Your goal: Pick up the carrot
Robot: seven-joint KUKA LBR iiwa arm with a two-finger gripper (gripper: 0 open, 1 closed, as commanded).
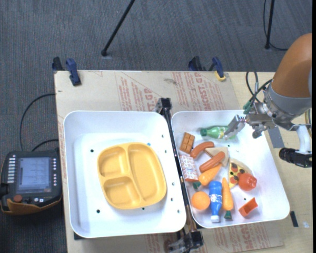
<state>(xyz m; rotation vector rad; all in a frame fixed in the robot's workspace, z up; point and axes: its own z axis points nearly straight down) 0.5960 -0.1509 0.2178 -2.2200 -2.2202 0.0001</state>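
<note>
On top of the bench (pixel 121 88), whose cardboard cover carries printed red lettering too faint and turned to read, sit 2 shallow white bins side by side. Filling much of the left bin (pixel 76 141) is a yellow plate (pixel 131 174) with 3 compartments, all bare. Crowded into the right bin (pixel 268 162) is a heap of toy food, and above its upper right corner hangs the grey arm (pixel 292 91) with its orange band. At the arm's tip the claw (pixel 244 126) is spread open with nothing between its fingers, poised over the bin's upper part just beside a green bottle (pixel 213 132). Lower in the heap, a blue bottle (pixel 215 199) with a white label stands out; its print is too small to read, as is the pattern on the red-and-white packet (pixel 188 166) by the bin's left wall. Just right of that blue bottle, touching it, lies the carrot (pixel 227 195), slim and orange, pointing up and down the bin, with an orange fruit (pixel 200 201) to the left and a red tomato (pixel 247 181) up to the right. By my reading the pick has not begun: the claw is well apart from the carrot, so the approach, the descent, the closing and the lift are all left to do.
</note>
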